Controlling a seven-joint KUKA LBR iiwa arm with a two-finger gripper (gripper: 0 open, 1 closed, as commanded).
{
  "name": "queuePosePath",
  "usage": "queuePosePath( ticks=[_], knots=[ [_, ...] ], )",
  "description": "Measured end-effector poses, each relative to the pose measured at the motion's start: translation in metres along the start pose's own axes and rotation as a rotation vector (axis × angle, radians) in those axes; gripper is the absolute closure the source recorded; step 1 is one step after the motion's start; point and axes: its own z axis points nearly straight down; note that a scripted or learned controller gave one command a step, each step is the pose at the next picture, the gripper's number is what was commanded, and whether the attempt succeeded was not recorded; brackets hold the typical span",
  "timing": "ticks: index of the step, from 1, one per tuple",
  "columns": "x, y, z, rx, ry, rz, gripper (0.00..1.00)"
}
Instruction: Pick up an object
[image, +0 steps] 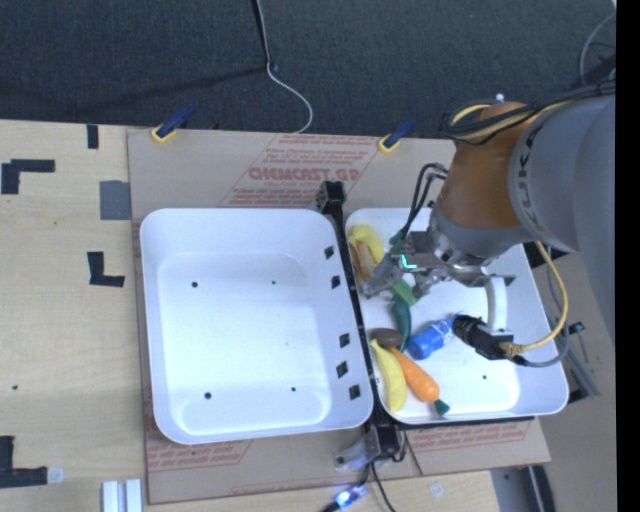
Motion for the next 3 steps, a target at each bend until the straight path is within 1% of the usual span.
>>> queuePosePath(
  ticks=[1,2,3],
  knots=[
    [0.005,0.044,0.000,-0.004,0.000,-0.002,0.00],
    [0.005,0.042,-0.010,0.000,0.001,-0.002,1.00],
    [-0.006,-0.022,0.001,0.005,0.000,0.003,1.00]
  ],
)
